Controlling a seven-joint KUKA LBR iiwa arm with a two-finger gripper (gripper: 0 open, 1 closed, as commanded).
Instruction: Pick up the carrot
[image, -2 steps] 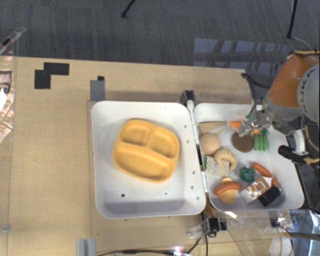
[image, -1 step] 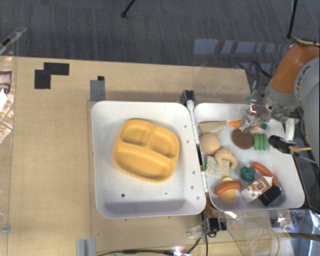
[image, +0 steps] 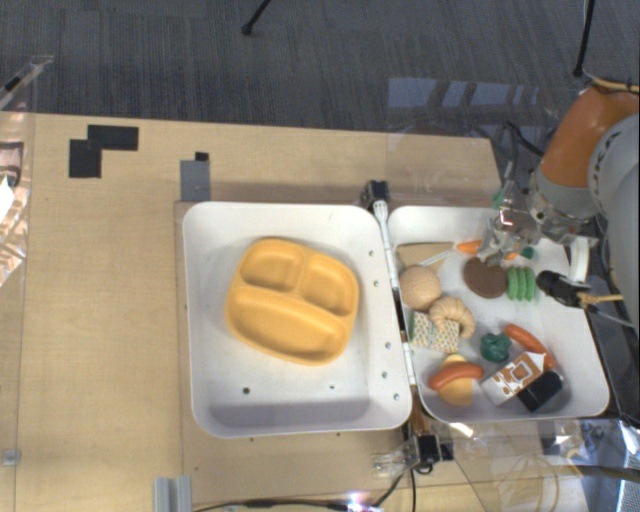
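The hand (image: 505, 232) hangs over the far side of the right bin (image: 590, 385). Whether its fingers are apart or together cannot be told. The carrot (image: 469, 246) lies just beside the hand, toward the divider between the bins, on the bin floor next to a brown disc (image: 486, 279). Its long axis runs roughly across the bin, pointing toward the hand. The coming move likely requires a short shift toward the divider, then a descent.
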